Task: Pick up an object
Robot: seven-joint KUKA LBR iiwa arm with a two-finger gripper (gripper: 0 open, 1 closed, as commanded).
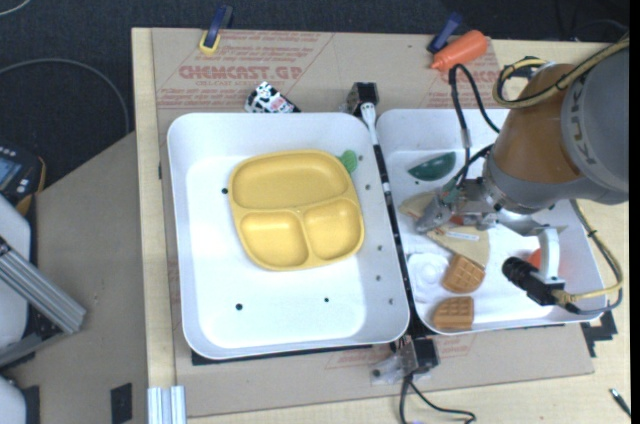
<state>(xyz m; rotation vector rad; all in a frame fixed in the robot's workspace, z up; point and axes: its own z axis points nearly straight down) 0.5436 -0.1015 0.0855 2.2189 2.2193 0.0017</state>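
Observation:
In the right bin (590, 242) lie a dark green piece (432, 168), a tan wedge (468, 245), two brown waffle-like pieces (463, 274) (452, 314) and a white lump (425, 268). My gripper (447, 210) hangs low over the left half of this bin, just above the tan wedge and beside a pale scrap (414, 207). The grey wrist and orange band hide what lies beneath them. The left bin (200, 242) holds a yellow divided plate (297, 209) with a small green item (348, 160) at its upper right corner.
On the board behind the bins sit an orange clamp (458, 49), a blue and yellow clamp (213, 32), a black-and-white object (268, 99) and a black clip (362, 95). Cables loop above the arm at the right.

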